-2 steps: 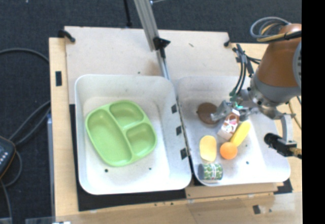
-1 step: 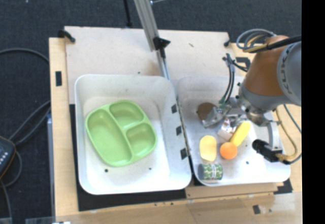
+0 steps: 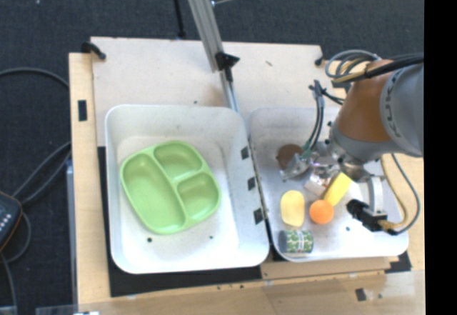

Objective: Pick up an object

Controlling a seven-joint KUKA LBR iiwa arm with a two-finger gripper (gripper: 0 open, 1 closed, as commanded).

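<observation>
Reaching into the right bin (image 3: 271,128), the tool (image 3: 319,172) sits low among a cluster of small things; whether it is spread or pinching anything I cannot tell. Just beside it lie a yellow block (image 3: 338,188), an orange ball (image 3: 321,213) and a pale yellow piece (image 3: 292,208), likely candidates. The green tray (image 3: 169,186) lies well apart in the left bin (image 3: 143,117), untouched
</observation>
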